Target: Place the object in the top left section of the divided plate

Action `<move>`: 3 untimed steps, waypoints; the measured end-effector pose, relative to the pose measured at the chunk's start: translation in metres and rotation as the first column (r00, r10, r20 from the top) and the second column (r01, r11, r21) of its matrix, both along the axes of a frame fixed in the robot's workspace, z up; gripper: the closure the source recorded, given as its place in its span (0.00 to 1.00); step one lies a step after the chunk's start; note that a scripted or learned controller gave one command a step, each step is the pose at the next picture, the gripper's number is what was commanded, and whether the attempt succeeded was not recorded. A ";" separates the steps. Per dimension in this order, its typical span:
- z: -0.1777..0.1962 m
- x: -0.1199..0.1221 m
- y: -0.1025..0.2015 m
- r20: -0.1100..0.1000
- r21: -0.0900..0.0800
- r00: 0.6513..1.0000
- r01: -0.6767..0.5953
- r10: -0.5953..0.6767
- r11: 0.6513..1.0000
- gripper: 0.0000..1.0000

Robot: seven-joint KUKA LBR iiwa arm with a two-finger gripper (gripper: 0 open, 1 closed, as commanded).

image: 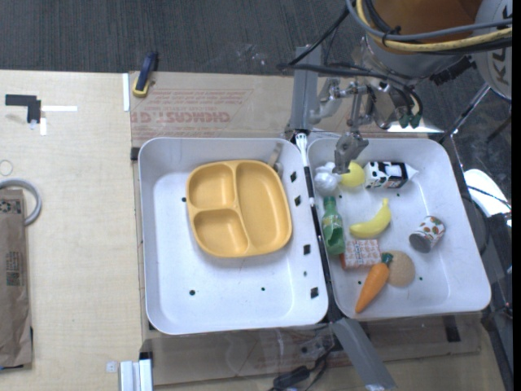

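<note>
Just under the hand (351,155) sits a yellow lemon (352,175); finger spread cannot be told.

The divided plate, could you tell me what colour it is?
Yellow-orange; the divided plate shows in the camera view.

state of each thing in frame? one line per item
divided plate: upright in left bin, nothing in its sections
gripper: low over right bin's far left corner, by the lemon
lemon: loose in right bin
banana: lying flat
carrot: lying flat, tip toward near edge
green bottle: on its side
small can: tipped over
</note>
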State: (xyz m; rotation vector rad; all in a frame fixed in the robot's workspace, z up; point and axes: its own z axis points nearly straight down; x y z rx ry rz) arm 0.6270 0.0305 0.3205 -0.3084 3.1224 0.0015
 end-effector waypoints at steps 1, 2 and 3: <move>0.004 0.033 -0.072 -0.001 -0.001 0.999 0.049 -0.049 0.999 0.00; 0.042 0.034 -0.056 0.000 0.000 0.972 0.237 -0.237 0.972 0.00; 0.050 0.035 -0.057 0.002 0.001 0.971 0.240 -0.240 0.971 1.00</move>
